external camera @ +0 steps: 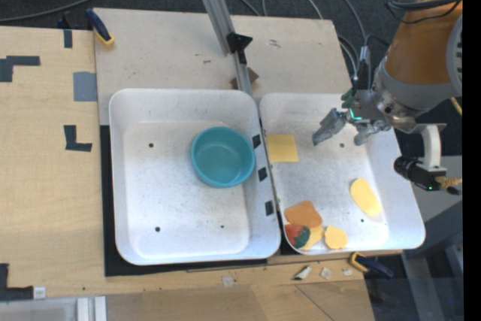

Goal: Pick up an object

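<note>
- The yellow oval piece point(365, 196) lies flat in the right bin point(398, 237), its long axis running from 11 to 5 o'clock.
- It is plain yellow, smooth and rounded.
- The gripper point(347, 128) hangs at its 11 o'clock, well apart, fingers spread and holding nothing.
- A yellow square point(282, 148) lies at 10 o'clock; the orange piece point(303, 213) and small yellow piece point(335, 237) at 8.
- A teal bowl point(222, 155) sits in the left bin point(135, 237).
</note>
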Controlling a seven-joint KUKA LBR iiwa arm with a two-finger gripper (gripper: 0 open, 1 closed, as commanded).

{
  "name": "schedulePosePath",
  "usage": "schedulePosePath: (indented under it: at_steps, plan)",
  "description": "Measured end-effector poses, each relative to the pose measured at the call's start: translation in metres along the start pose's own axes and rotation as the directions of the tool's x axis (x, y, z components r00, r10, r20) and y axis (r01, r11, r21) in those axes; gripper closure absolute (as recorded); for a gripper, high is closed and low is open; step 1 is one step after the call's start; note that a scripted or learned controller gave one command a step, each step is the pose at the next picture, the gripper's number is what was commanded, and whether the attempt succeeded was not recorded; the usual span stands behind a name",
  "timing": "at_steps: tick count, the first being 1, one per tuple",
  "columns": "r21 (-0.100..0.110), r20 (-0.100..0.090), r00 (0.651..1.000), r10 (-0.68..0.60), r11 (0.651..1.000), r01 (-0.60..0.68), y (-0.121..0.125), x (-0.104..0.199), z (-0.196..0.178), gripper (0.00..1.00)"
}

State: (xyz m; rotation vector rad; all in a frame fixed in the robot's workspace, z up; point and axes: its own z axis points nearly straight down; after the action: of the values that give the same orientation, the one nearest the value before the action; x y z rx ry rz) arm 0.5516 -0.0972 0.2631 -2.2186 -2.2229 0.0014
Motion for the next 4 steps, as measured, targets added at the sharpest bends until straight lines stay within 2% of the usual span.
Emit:
schedulePosePath:
  at_steps: [3,4]
  plan:
    - [0.007,-0.001,1.000,0.001,1.000,-0.001,-0.013,0.008,0.151,0.00]
    - [0.004,-0.002,1.000,-0.001,1.000,0.001,-0.012,0.008,0.139,1.00]
